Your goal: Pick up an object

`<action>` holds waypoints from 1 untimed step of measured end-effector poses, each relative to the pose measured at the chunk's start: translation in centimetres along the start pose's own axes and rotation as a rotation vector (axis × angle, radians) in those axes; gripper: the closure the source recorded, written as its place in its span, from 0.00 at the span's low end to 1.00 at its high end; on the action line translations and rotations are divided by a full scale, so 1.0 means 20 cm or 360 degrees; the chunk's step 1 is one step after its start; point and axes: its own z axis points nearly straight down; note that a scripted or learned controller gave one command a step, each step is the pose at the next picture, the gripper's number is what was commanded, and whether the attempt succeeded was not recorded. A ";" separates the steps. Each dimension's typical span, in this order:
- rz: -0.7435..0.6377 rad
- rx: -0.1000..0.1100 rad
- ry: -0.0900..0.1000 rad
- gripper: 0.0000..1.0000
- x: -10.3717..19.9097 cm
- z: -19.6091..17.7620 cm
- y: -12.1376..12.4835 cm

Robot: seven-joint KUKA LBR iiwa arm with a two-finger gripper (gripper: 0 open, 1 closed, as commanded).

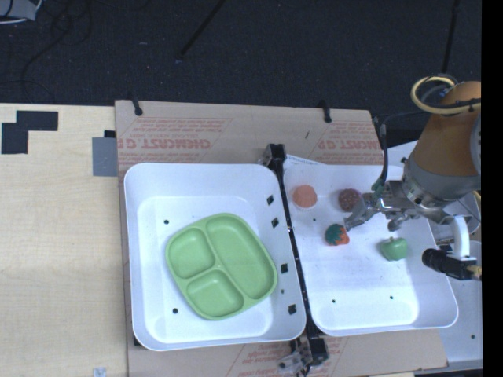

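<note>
Green three-part plate [222, 266] fills the left bin [145, 181]; beside it, the right bin [369, 309] holds a strawberry [337, 235], pink ball [304, 196], brown ball [348, 199] and green toy [394, 248]; the gripper [376, 214] fingers hang spread, gripping nothing.

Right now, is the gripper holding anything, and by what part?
Nothing is held. The gripper hangs over the right bin with its fingers spread and nothing between them; the strawberry lies just beside one fingertip, apart from it.
</note>
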 end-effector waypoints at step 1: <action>-0.0003 -0.0019 -0.0003 0.00 0.00 -0.03 0.01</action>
